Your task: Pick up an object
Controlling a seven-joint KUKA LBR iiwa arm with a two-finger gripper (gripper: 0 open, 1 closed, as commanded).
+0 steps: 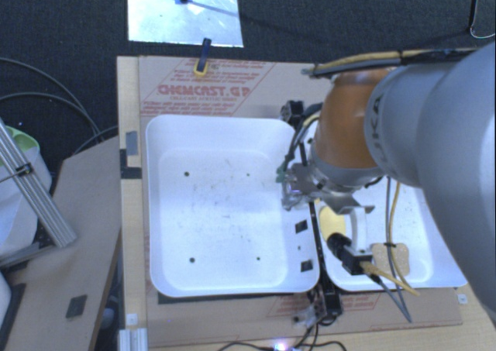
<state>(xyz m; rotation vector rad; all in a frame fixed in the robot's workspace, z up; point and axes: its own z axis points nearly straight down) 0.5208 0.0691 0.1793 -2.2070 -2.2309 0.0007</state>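
My arm reaches in from the right, its orange band (349,129) hanging over the divide between the two bins. The gripper (329,201) points down into the right bin (438,268) at its left side, mostly hidden under the wrist. Just below it lies a pale yellow object (333,222). A black object (346,255) sits in front of that, and a tan object (391,256) with yellow strands lies at the bin's front. I see nothing held.
The left bin (167,187) is a wide white tray with a few dark specks and two small black marks (302,227) on its right wall. Both bins rest on a cardboard sheet (209,86). A metal plate (184,1) lies beyond it.
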